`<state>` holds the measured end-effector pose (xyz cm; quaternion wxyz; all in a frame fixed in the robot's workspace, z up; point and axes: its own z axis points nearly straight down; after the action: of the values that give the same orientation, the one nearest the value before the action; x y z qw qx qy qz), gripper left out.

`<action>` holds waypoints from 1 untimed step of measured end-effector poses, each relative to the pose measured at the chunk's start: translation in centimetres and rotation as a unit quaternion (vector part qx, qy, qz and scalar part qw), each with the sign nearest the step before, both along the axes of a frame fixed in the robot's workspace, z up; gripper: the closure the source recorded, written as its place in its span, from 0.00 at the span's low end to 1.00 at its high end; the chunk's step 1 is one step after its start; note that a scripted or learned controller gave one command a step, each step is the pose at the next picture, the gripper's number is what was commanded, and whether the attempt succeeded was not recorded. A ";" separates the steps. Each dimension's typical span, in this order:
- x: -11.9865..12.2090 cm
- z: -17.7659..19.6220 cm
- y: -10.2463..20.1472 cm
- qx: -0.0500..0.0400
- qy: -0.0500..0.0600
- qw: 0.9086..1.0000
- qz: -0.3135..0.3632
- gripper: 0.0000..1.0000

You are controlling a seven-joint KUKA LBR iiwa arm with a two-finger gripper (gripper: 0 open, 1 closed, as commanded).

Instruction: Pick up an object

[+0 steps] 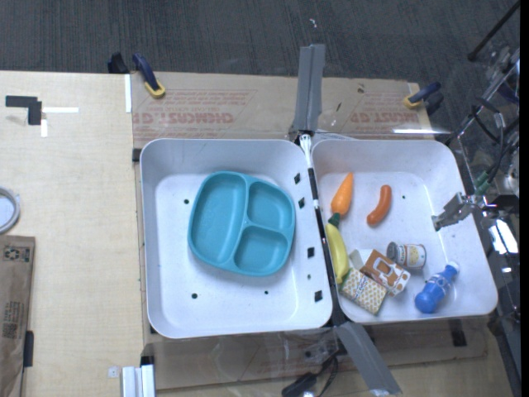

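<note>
- Dark grey carpet runs along the top, and below it sits a pale wood bench carrying two shallow white bins side by side.
- Left bin holds a teal divided plate, three compartments, sitting roughly in the middle.
- Right bin is where all the small stuff is, so I'll use it as my landmark.
- Orange carrot is in its upper left part, tilted, with a little sausage just beside it toward the bin's middle.
- Yellow banana lies along the bin's left wall, right below the carrot.
- Small can lies on its side near the bin's middle, lower half.
- Snack box sits just left of the can, and a checkered packet is touching it at the bin's front edge.
- Blue bottle is lying in the front right corner.
- Gripper hangs over the bin's right side, near the wall, well apart from the sausage and above the can and bottle. Nothing sits between its fingers as far as I can see, but honestly can't tell if they're spread or closed.
- Roll of tape sits way off at the bench's left edge.
</note>
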<state>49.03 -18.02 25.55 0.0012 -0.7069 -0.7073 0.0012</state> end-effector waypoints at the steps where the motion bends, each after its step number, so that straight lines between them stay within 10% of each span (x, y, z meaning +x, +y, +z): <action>1: 3.5 -11.5 1.8 0.000 0.000 1.000 0.013 0.00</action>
<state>52.55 -16.19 14.02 0.0014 -0.6980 -0.7161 0.0010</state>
